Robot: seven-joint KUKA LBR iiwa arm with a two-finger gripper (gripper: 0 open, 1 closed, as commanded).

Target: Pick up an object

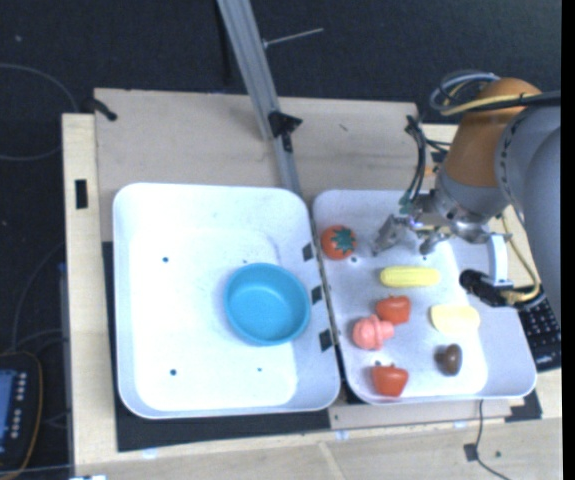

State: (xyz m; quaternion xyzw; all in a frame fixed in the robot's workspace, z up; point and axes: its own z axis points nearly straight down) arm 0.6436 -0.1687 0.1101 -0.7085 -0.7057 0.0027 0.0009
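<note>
Currently approach step: gripper (408,234) fingers apart, nothing held; yellow corn (410,277) just below it, so next descend and close.

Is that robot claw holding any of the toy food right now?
No. The gripper hangs open above the right bin, with nothing between its fingers; the yellow corn lies just below it.

Left of the white right bin (362,213): blue bowl (266,304). Inside it: red tomato (338,242) with green top, yellow corn (409,277), pale yellow piece (454,317), pink item (370,333), brown item (449,358).
</note>
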